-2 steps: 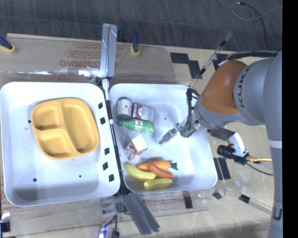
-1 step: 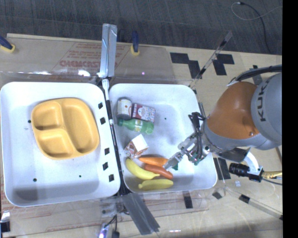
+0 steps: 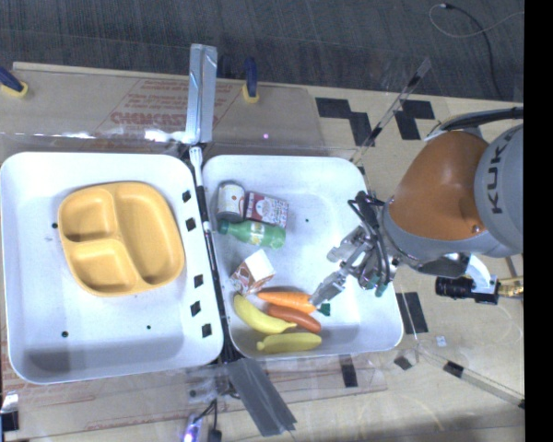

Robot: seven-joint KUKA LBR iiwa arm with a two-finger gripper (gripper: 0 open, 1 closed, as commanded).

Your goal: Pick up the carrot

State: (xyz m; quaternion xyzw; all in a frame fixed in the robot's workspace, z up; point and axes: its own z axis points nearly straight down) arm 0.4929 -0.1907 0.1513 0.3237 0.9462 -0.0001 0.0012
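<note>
My claw (image 3: 327, 290), seemingly open, hovers lower right by the carrot (image 3: 286, 298); crowding banana (image 3: 258, 315) could spoil my grip.

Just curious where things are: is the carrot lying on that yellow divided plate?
No, the carrot lies in the right bin beside a banana, while the yellow plate sits in the left bin.

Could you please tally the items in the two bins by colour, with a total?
Yellow: 3, the divided plate in the left bin, the banana and a yellow piece in the right bin
Orange: 1, the carrot
Red: 2, the sausage and the dark red carton
Green: 1, the bottle
Grey: 1, the can
White and brown: 1, the small box
Total: 9
</note>
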